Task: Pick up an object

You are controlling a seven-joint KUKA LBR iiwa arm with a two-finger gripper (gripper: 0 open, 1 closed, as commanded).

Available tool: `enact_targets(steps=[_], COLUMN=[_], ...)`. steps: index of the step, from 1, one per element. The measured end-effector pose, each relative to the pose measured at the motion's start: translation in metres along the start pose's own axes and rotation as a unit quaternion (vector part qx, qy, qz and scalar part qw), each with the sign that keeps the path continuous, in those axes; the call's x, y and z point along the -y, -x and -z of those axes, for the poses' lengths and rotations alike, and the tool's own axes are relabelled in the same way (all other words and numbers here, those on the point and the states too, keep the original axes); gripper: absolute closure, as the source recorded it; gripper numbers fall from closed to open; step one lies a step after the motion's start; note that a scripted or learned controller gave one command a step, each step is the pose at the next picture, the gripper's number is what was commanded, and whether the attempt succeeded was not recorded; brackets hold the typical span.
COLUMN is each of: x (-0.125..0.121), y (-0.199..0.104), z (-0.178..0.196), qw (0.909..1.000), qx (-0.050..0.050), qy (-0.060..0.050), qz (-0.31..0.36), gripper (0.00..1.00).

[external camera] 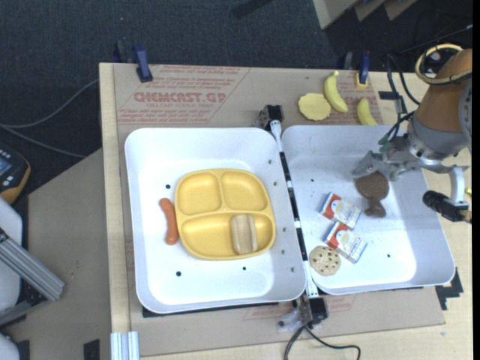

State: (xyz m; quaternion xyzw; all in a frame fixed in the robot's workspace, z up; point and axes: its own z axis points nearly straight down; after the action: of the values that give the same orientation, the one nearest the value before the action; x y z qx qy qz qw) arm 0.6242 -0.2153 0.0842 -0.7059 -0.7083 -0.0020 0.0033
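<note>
Choosing one clear target is the first thing for a good pick, and from the camera view the brown piece [373, 191] seems the natural choice: it lies in the upper middle of the right bin [442, 265], and the gripper [386, 165] stands at its upper edge, with the arm coming in from the right. Whether the gripper is open or closed I cannot tell, because the metal parts merge with the shadow. I also cannot tell if it touches the piece or hangs above it.

I judge that the step in hand is the approach. To do it well, the gripper should come down centred on the piece, not on its edge. It should close across the narrower side, then lift straight up. The piece looks flat and low, so a shallow descent may slip over it.

In the same bin, two small red and white packets lie below the brown piece, the upper packet [339, 208] near it and the lower packet [347, 241] just beside the first. A round cookie [325, 260] lies by the lower left corner.

The left bin [150, 163] holds a yellow divided plate [199, 193]. A pale bun [242, 233] lies in its wide lower compartment, and the two upper compartments have nothing in them. A red sausage [169, 221] lies on the bin floor, just beside the left rim of the plate
</note>
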Motion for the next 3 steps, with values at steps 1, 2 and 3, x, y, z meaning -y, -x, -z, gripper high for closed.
enact_targets(steps=[1,2,3], x=[0.033,-0.029,0.009], y=[-0.013,-0.001,-0.02], z=[0.0,0.001,0.0], qw=[1.0,1.0,1.0], qx=[0.003,0.001,0.003], qy=[-0.001,0.001,-0.001], qz=[-0.002,0.0,-0.002], gripper=[0.0,0.0,0.0])
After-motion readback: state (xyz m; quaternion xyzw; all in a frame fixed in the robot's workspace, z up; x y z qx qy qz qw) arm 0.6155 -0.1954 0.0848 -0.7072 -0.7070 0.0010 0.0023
